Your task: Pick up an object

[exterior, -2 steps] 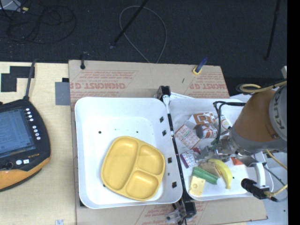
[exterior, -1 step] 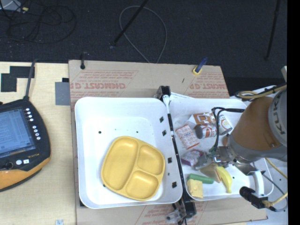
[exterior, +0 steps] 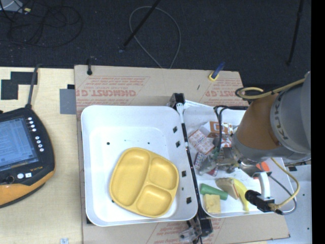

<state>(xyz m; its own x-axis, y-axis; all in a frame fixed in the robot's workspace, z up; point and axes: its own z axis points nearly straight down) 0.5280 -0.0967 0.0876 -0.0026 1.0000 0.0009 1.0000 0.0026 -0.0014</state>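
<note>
2 white bins sit side by side on a cardboard sheet [exterior: 152, 85]. The left bin [exterior: 101, 131] holds 1 thing: a yellow plate [exterior: 143, 182] with 3 compartments, lying flat toward the bin's near right part. The right bin [exterior: 231, 210] holds a loose clutter of small objects.

The arm [exterior: 277, 123] reaches in from the right, its orange band above the wrist, and hangs over the middle of the right bin. The gripper [exterior: 219, 159] is low among the clutter there; whether its jaws are spread or pressed together cannot be told, and nothing can be seen pinched between them.

In the right bin, 1 printed packet [exterior: 201, 140] lies just left of the gripper, near the wall between the bins. Toward the near edge lie 1 green piece [exterior: 213, 191], 1 yellow block [exterior: 213, 204] just below it, and 1 banana [exterior: 240, 190] to their right. Other small bits under the gripper are too jumbled to count.

Left of the cardboard rests 1 control pendant [exterior: 20, 154] with a lit screen and an orange rim. 1 small blue and yellow clip [exterior: 217, 71] sits at the cardboard's far right edge.
</note>
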